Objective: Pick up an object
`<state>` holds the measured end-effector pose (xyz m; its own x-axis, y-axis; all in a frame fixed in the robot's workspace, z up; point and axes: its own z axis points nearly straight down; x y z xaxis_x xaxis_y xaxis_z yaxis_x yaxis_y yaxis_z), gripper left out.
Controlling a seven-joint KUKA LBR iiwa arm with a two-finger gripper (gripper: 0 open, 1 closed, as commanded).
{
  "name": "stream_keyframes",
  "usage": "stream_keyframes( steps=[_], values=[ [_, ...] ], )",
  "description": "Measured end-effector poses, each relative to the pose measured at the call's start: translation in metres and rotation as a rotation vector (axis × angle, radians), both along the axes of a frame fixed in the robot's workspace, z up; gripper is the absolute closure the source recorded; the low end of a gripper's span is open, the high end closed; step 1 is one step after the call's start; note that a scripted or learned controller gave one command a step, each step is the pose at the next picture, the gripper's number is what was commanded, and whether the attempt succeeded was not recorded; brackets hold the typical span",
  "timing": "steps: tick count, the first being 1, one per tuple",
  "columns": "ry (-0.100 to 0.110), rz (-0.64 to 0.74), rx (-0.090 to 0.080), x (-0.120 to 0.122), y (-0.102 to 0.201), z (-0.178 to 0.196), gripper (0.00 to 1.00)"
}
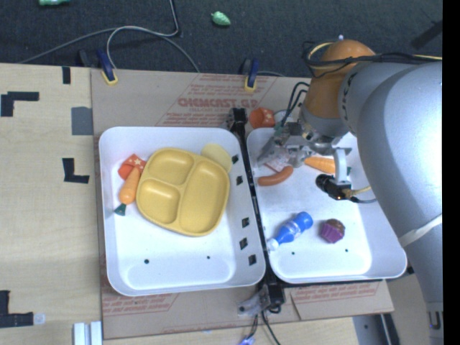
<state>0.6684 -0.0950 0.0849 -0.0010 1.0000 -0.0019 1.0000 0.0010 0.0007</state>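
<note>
gripper (279, 149) crowding the right bin's (374, 261) upper-left corner over the hot dog (274, 177), jaw state can't tell, lower-right floor roomy

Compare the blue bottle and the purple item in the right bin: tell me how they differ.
The blue bottle is long and lies on its side at a slant, its pale cap end toward the divider between the bins; the purple item is short and roundish. The bottle is bright blue, the purple item dark purple. The bottle is the longer of the two. Both rest on the floor of the right bin, side by side and apart, away from the gripper.
</note>
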Motion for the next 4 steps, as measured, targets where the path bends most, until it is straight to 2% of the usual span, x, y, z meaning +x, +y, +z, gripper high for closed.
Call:
stream_keyframes(
  steps=[1, 2, 3, 4],
  values=[
    [0.019, 0.002, 0.0, -0.004, -0.001, 0.008, 1.0],
    [0.009, 0.001, -0.001, -0.002, -0.001, 0.009, 0.0],
    [-0.001, -0.001, -0.001, -0.017, -0.042, 0.001, 0.0],
    [-0.001, 0.001, 0.002, 0.0, -0.009, 0.0, 0.0]
  ],
)
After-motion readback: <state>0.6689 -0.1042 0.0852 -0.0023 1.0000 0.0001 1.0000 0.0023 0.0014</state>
